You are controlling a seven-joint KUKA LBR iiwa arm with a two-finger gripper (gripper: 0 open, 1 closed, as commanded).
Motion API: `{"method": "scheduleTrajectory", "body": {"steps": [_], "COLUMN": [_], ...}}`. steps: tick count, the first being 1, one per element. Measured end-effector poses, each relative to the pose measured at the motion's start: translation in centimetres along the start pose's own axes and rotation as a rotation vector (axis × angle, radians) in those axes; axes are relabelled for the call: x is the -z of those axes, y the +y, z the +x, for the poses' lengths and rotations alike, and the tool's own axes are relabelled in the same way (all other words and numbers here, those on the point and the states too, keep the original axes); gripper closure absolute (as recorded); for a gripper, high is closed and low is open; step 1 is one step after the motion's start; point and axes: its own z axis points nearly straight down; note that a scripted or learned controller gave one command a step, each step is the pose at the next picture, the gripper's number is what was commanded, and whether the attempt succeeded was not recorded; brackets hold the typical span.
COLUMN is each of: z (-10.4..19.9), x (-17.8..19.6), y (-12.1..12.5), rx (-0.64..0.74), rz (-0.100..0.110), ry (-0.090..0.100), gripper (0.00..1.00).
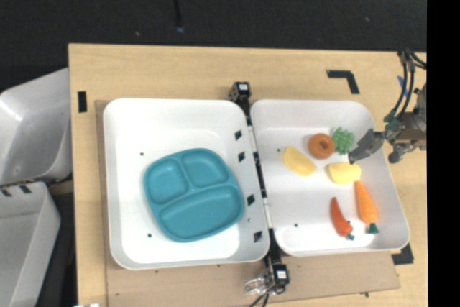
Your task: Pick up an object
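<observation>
In the right bin (287,118) lie several toy foods: a yellow lemon-like piece (299,161), an orange-red tomato (322,146), a green broccoli (343,138), a second yellow piece (344,172), an orange carrot (366,203) and a red chili (341,218). My gripper (379,149) reaches in over the bin's right rim. It is open, with one dark finger (363,146) slanting down beside the broccoli and just above the second yellow piece. Nothing is between the fingers.
The left bin (122,126) holds a blue divided plate (192,193). A divider with black clips (251,154) separates the bins. Cables (408,83) hang by the wrist at the right. Tan bench (180,68) surrounds both bins.
</observation>
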Motion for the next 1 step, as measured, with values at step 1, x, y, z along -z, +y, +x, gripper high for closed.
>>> {"method": "scheduleTrajectory", "body": {"steps": [1], "z": [0.05], "x": [0.56], "y": [0.18], "rx": [0.003], "rz": [-0.011], "ry": [-0.003], "gripper": [0.00]}}
